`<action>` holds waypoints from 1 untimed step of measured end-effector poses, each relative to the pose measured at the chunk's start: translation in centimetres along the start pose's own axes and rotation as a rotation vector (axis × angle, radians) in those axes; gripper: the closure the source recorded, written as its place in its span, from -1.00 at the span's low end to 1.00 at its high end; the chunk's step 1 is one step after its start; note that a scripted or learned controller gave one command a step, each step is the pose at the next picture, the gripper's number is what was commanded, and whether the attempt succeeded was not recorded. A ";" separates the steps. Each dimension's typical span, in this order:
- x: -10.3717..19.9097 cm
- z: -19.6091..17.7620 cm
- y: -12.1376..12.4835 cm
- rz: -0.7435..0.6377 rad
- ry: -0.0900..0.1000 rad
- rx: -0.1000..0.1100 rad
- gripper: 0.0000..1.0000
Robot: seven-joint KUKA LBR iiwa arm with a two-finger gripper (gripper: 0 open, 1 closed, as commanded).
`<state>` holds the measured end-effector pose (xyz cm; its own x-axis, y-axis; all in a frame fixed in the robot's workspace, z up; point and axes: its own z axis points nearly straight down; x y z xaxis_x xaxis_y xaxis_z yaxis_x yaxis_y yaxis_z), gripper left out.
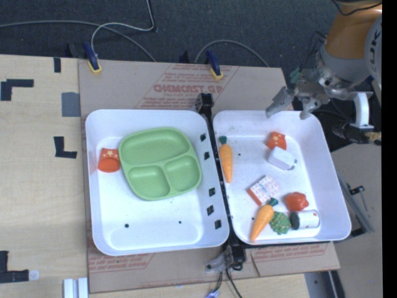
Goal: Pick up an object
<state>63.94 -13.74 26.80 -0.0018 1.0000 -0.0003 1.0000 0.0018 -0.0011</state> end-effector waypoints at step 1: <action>-3.5 11.3 0.5 0.002 0.000 0.004 -1.00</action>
<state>64.41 -17.22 15.50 0.0000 1.0000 -0.0004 1.0000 0.0000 -0.0054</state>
